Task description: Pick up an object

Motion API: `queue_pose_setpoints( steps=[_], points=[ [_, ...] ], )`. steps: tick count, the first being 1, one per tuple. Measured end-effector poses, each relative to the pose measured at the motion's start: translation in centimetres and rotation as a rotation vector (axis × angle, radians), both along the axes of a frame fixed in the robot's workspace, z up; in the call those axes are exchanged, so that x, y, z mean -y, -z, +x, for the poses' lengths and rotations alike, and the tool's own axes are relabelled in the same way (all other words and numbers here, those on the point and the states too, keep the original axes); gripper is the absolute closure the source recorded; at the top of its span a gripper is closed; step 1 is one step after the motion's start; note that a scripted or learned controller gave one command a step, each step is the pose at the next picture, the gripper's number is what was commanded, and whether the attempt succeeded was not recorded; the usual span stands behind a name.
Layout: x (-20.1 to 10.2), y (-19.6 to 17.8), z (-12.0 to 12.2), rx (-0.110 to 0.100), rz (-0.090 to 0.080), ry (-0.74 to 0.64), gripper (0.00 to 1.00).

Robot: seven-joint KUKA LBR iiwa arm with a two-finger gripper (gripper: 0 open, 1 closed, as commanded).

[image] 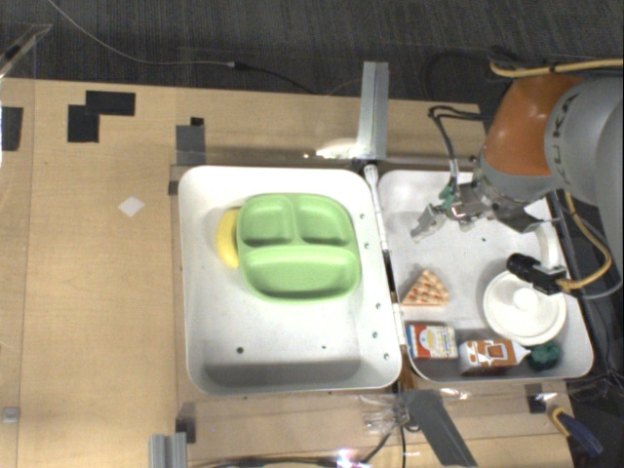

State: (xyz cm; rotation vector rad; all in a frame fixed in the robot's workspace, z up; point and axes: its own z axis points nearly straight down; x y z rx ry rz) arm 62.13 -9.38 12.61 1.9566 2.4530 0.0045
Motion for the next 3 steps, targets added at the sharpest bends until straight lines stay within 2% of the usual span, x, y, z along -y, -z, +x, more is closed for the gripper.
queue_pose_setpoints(
  steps=[1,2,3],
  points=[
    [-0.4,3.8,-1.2,0.004,-0.001,-0.103,0.0],
    [-0.3,3.8,-2.5,0.006,-0.002,-0.2,0.0],
    [0.0,3.7,-7.2,0.009,-0.004,-0.385,0.0]
  ],
)
